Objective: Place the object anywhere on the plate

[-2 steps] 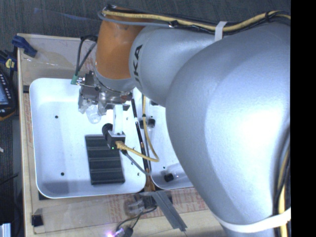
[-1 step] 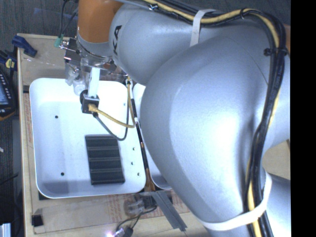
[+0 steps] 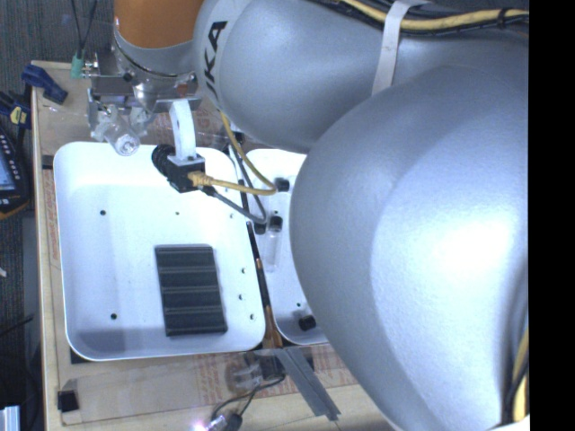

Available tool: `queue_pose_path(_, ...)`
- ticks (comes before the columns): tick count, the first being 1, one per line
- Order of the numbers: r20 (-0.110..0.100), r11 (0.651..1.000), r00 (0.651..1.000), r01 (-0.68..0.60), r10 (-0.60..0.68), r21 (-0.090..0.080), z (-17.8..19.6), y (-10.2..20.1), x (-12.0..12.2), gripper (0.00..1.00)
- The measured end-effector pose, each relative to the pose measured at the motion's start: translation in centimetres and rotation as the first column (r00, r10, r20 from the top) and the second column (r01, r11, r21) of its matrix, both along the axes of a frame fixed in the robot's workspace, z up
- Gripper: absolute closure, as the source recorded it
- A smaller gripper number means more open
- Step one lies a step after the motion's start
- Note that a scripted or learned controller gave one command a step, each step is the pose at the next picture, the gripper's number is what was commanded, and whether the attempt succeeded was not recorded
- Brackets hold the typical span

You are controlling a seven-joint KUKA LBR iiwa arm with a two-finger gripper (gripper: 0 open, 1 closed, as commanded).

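- the gripper hangs over the far left corner of the left bin, right about at the rim
- honestly can't tell how the jaws stand from this angle, and I see nothing held in them
- a ribbed dark slab lies flat on the left bin's floor, toward the near side and a bit right of the middle, well apart from the gripper
- the grey arm comes in from the right and covers most of the right bin
- the orange band sits at the far edge, just above the gripper
- a small dark thing peeks out from under the arm at the near end of the right bin, too hidden to say what it is
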State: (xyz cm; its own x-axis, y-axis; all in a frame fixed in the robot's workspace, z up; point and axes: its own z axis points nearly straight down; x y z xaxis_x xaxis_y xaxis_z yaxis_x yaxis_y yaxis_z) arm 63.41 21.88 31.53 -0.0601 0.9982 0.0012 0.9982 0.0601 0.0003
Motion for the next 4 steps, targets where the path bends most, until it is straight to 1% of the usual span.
queue_pose_path(1,-0.008,0.999,0.999,-0.035,0.035,-0.005,-8.5,-1.4,-5.9,1.0)
queue_pose_path(2,-0.008,0.999,0.999,0.04,-0.04,-0.004,-17.7,-7.0,-5.6,1.0)
queue_pose_path(3,-0.004,0.886,0.886,-0.464,0.464,0.0,-12.4,-12.4,-13.2,1.0)
queue_pose_path(4,-0.004,0.979,0.979,-0.205,0.205,-0.003,-13.9,-1.0,-15.8,1.0)
